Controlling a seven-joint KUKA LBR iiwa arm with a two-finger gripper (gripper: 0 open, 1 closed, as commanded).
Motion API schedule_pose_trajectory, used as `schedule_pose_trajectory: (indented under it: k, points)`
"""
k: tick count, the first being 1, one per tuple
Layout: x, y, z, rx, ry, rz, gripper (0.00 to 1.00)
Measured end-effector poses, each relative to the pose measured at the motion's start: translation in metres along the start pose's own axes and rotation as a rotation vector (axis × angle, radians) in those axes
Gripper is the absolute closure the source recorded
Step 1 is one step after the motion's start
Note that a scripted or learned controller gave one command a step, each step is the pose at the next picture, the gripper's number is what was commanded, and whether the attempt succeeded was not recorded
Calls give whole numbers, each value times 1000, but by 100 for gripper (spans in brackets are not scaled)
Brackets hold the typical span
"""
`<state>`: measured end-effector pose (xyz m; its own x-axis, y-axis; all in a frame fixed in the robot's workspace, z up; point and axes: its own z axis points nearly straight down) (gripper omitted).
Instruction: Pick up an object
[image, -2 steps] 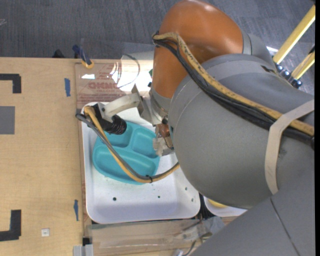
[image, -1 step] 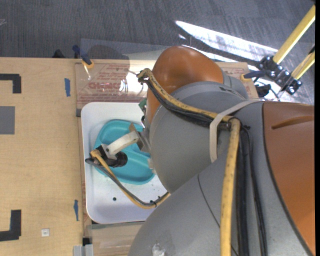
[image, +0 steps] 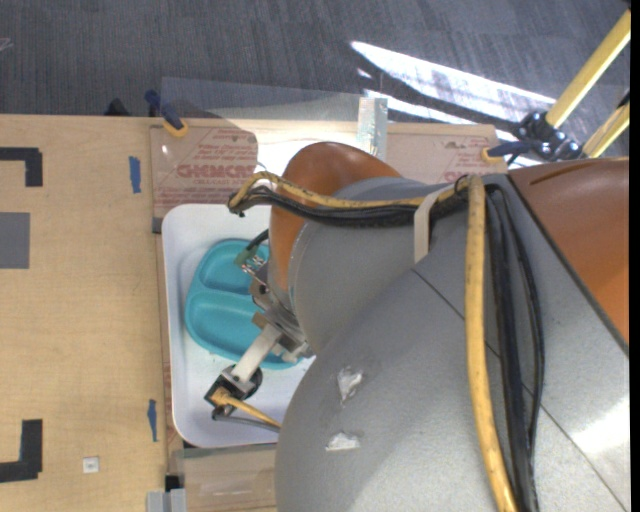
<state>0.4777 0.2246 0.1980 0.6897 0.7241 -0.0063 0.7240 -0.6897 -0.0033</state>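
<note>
Over the white bin (image: 178, 300) at the left of the bench (image: 80, 300), the grey arm (image: 420, 350) reaches in from the right, its orange band (image: 320, 170) uppermost and a yellow cable (image: 340, 203) draped across it. The gripper (image: 268, 305) sits low over the right side of a turquoise moulded dish (image: 222, 310), which lies flat near the bin's middle with two shallow hollows showing. The wrist covers the dish's right edge. Whether the gripper is open or closed, touching the dish or gripping it, I cannot tell. A clear sheet with red lettering (image: 205, 160) lies behind the bin.
</note>
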Motion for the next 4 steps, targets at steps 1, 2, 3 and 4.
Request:
schedule_pose_trajectory:
  k: [1, 2, 3, 4]
  points:
    - [1, 0, 11, -2, 4, 439, 100]
    - [14, 20, -138, -1, 17, 610, 100]
    - [0, 0, -46, 0, 1, 160, 100]
    - [-10, 13, 89, -1, 8, 490, 100]
